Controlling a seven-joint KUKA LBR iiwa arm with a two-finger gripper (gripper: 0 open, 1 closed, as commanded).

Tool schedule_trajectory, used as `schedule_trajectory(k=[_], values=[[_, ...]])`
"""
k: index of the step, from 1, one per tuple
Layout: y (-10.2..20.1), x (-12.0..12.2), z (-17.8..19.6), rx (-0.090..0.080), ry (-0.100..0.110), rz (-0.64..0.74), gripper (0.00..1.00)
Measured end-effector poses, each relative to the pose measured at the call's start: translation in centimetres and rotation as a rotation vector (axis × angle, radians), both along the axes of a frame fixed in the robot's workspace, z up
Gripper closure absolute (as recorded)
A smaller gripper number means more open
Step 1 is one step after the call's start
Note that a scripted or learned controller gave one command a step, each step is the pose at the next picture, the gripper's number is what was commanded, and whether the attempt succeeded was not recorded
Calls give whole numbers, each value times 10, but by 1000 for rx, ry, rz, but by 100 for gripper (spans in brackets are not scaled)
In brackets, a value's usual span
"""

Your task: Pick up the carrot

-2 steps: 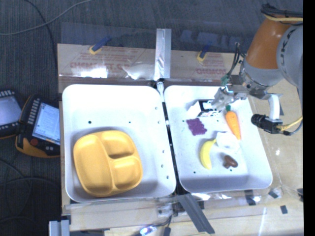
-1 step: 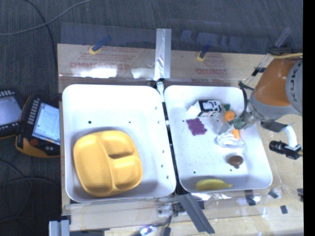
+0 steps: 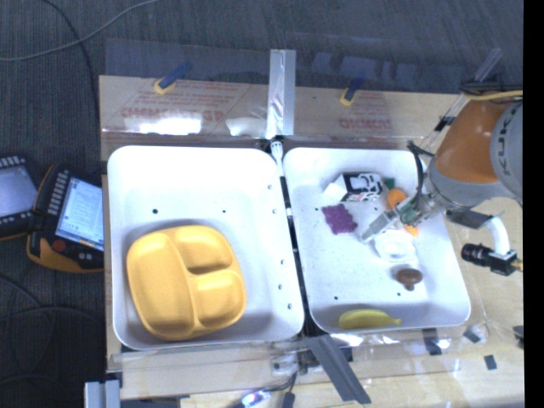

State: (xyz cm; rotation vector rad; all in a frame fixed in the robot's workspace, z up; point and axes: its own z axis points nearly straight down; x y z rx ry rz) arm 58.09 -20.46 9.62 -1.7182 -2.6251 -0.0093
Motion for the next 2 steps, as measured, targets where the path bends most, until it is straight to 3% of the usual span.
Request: schedule_trajectory(k=[1,2], values=[[-9,84,-4,5,-2,141,0],[1,35,-6,-8,-13,-248,0]])
